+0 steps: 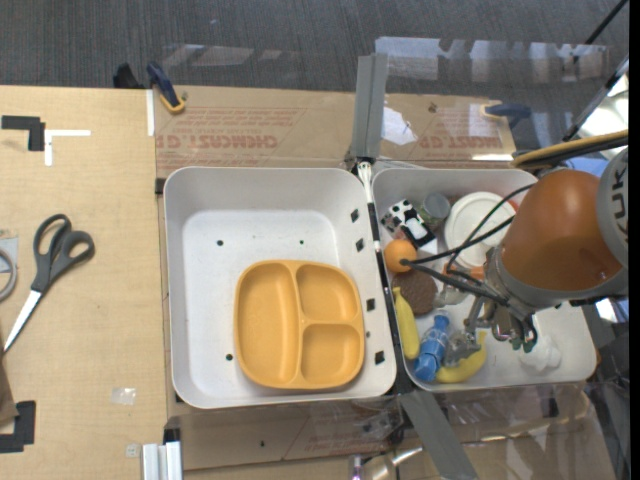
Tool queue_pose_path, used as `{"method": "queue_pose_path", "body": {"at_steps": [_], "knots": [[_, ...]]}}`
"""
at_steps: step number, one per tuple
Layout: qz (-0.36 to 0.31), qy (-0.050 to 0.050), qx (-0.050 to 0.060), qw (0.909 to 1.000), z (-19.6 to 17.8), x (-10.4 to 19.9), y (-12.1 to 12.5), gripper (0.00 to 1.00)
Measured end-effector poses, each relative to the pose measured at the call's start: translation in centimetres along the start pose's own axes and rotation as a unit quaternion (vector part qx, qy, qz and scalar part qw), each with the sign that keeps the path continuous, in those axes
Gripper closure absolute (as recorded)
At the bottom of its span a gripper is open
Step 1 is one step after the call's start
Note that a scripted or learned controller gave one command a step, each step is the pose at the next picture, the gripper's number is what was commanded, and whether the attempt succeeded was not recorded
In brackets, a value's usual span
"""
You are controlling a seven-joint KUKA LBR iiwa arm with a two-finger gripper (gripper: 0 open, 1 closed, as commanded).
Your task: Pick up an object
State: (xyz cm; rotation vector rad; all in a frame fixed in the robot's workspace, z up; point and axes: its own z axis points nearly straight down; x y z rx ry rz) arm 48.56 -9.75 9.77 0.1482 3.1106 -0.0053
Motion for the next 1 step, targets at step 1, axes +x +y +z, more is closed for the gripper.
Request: {"method": "queue_pose_path", "body": {"at_steps": [1], "knots": [[-0.085, 0.011, -0.002, 0.9963, -12.71, -2.28, -11.12, 0.00]]}}
